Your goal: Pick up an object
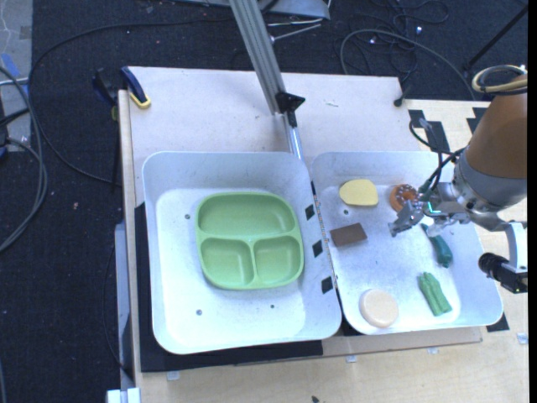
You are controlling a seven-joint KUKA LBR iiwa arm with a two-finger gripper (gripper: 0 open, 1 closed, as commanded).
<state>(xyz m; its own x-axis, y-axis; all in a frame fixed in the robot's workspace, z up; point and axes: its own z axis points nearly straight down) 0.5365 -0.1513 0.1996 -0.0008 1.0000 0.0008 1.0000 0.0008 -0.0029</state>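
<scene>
My gripper (pixel 404 221) hangs over the middle of the right bin (pixel 470 316), with the arm reaching in from the right. Just behind it lies a small orange-brown round object (pixel 404 195). A yellow piece (pixel 359 193) sits to the gripper's left and a brown block (pixel 348 235) lies lower left of it. A teal object (pixel 441 251) rests to its lower right, close under the wrist. Nearer the front lie a green object (pixel 435 294) and a cream disc (pixel 378 307). Nothing shows in the gripper's grasp.
The left bin (pixel 168 309) holds a light green divided plate (pixel 250 239). A slanted metal pole (pixel 262 44) rises from the back edge between the two bins. Black clips (pixel 317 246) line the seam where the bins meet.
</scene>
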